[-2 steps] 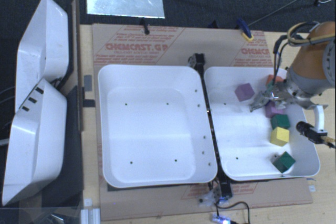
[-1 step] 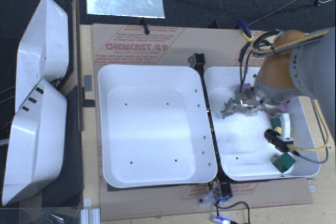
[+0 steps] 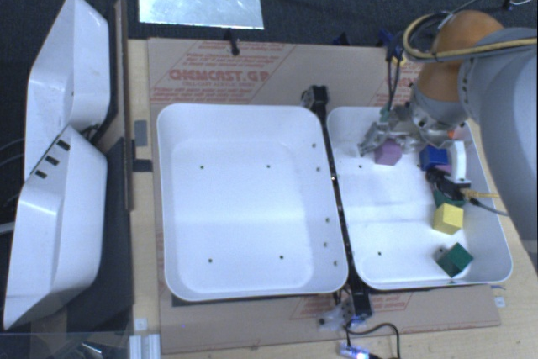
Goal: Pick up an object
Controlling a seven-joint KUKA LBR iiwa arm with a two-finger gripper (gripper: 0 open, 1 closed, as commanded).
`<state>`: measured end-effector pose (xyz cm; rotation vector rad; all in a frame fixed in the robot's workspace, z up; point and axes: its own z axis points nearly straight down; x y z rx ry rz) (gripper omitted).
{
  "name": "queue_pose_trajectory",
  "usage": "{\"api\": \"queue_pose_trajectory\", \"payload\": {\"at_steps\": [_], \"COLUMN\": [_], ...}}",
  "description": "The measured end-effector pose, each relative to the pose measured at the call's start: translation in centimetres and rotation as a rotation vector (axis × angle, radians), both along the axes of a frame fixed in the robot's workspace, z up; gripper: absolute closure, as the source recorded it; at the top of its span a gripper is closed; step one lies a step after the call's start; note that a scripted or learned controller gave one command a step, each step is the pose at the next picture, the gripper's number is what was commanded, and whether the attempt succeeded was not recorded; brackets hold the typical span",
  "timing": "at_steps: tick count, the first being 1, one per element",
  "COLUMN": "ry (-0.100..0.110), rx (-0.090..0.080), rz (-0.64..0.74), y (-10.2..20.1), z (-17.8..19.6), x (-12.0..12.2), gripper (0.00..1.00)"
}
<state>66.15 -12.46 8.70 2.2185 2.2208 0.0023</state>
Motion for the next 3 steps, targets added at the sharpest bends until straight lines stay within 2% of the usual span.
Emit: {"api": "queue_pose_trajectory", "payload": {"at_steps": [1,2,3], "ry": [0.0,-0.006,0.002], "rx": [0.0,0.003,0.003], "rz": [0.001,0.008,0.005], "y": [0.0,10.3,18.2], "z": [1.1,10.5,10.0], "x": [0.0,1.2,1.3], "gripper": [1.0,1.0,1.0]}}
